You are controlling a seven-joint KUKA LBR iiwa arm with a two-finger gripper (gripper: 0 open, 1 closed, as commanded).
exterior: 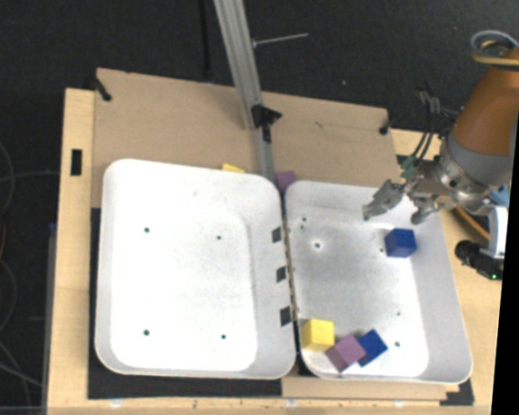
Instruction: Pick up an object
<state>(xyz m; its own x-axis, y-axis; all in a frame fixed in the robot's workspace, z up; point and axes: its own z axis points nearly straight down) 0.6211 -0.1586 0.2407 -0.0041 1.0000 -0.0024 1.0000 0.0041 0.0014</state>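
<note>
My gripper (399,204) hangs over the back right part of the right bin (443,293), fingers spread open with nothing between them. A blue cube (400,242) lies just below and in front of it, apart from the fingers. At the front of the same bin sit a yellow cube (319,333), a purple cube (347,351) and another blue cube (372,345), close together.
The left bin (117,261) lies beside the right one. A small yellow block (234,168) and a purple block (286,179) rest behind the bins on the bench. A slanted metal pole (242,54) rises from the back between the bins.
</note>
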